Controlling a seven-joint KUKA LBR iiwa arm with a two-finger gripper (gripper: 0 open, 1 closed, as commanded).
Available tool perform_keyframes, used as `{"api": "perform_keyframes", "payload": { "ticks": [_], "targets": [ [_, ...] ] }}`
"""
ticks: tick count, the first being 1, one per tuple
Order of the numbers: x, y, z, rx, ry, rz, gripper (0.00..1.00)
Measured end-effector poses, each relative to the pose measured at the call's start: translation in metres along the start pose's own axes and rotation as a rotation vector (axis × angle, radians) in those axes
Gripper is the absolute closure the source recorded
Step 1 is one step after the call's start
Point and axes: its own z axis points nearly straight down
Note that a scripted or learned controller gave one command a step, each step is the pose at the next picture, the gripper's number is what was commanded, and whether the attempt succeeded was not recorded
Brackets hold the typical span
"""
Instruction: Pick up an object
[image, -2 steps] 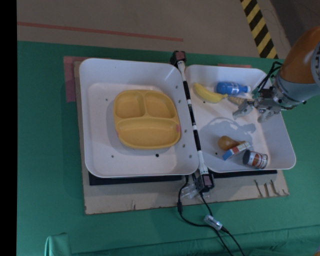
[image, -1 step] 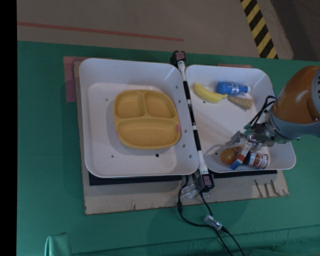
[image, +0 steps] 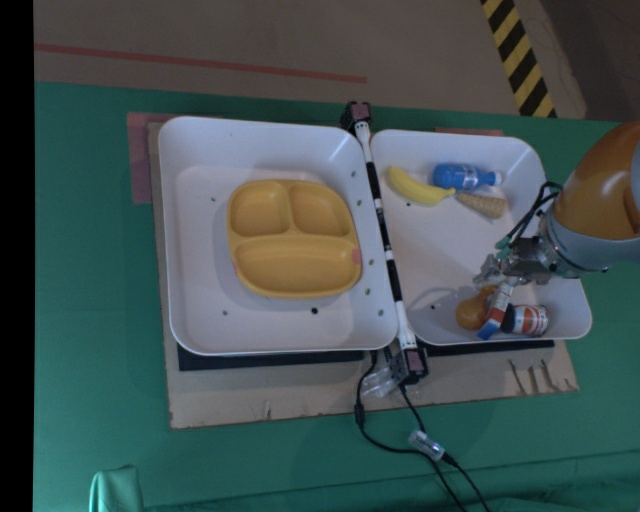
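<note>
In the right bin (image: 440, 255), my gripper (image: 495, 318) reaches down into the front right corner. Its tip sits between an orange rounded object (image: 470, 312) on its left and a small dark can with a red-and-white label (image: 528, 320) on its right. It is close to both, and I cannot tell whether it touches either. At the back of the same bin lie a yellow banana (image: 418, 187), a blue bottle (image: 463, 177) and a tan cone-shaped piece (image: 484, 204).
A yellow divided plate (image: 293, 238) lies in the left bin (image: 200, 300). A black-and-white bar (image: 385, 250) runs between the bins. Cables (image: 420, 440) trail over the green bench in front. The arm's orange band (image: 600, 190) hangs over the right bin's right rim.
</note>
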Motion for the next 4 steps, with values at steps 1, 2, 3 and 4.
{"api": "perform_keyframes", "payload": {
  "ticks": [1,2,3,4],
  "targets": [
    [0.047,0.064,-0.156,0.034,0.015,-0.012,1.00],
    [0.092,0.065,-0.177,0.031,0.016,-0.012,1.00],
    [0.133,0.050,-0.218,0.032,0.019,-0.013,1.00],
    [0.185,0.065,-0.208,0.037,0.019,-0.014,1.00]
  ]
}}
